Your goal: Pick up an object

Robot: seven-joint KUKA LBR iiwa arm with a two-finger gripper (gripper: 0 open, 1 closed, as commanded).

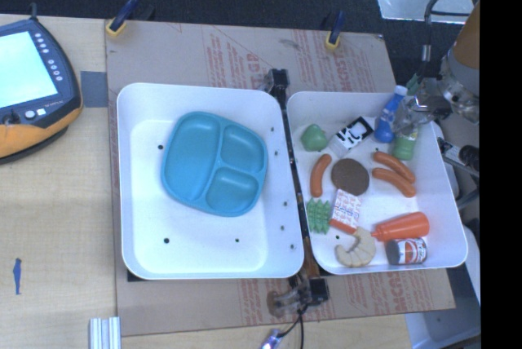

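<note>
Down at the near edge of the right bin [453, 251] sits a small can [406, 251] on its side, with a pale bitten cookie [356, 250] just left of it and an orange carrot-shaped toy [401, 225] lying right above the can. Moving up, there's a white and red packet [347, 209] beside a green leafy piece [318, 216], then a brown round patty [350, 175] in the middle, flanked by one sausage [320, 174] standing on its left and two more sausages [395, 174] slanting on its right. Further back, a green lump [313, 137] and a black and white block [353, 133] rest near the far wall. At the far right corner the gripper [418, 107] hangs over a blue bottle [391, 116] and a green bottle [404, 145], close to both; whether it is clenched or released, I cannot tell. Over in the left bin [134, 176], a blue divided plate [215, 163] lies flat. Beyond the bins, clamps [122, 15] pin the cardboard, and a tablet [31, 86] sits at far left.
</note>
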